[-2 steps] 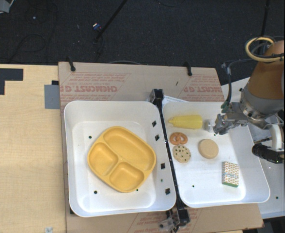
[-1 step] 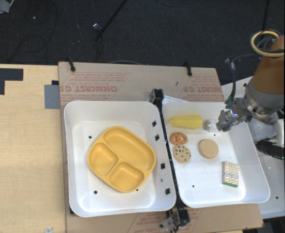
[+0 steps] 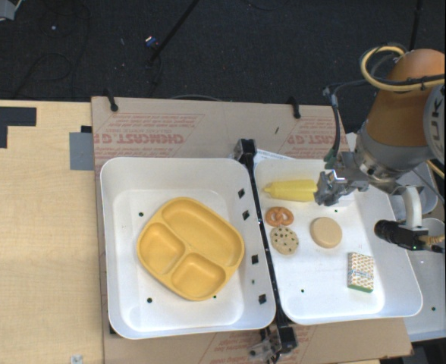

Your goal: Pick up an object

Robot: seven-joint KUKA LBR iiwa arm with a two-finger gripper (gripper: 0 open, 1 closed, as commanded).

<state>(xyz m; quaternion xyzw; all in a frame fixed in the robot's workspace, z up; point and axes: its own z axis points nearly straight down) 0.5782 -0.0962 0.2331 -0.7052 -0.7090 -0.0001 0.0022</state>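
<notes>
yellow corn [image 3: 290,190] | right bin [image 3: 394,294] | claw [image 3: 328,190] touching it, grip state unclear

Your arm [image 3: 396,120] reaches in from the right, orange band uppermost, wrist angled down and leftward, with the gripper [image 3: 329,188] held low at its end.

Your arm: grey and orange.
You see a rounded orange band [image 3: 409,89] above a grey wrist [image 3: 386,158], a yellowish cable loop [image 3: 376,58] on top, and a small dark metal gripper [image 3: 328,188].
</notes>
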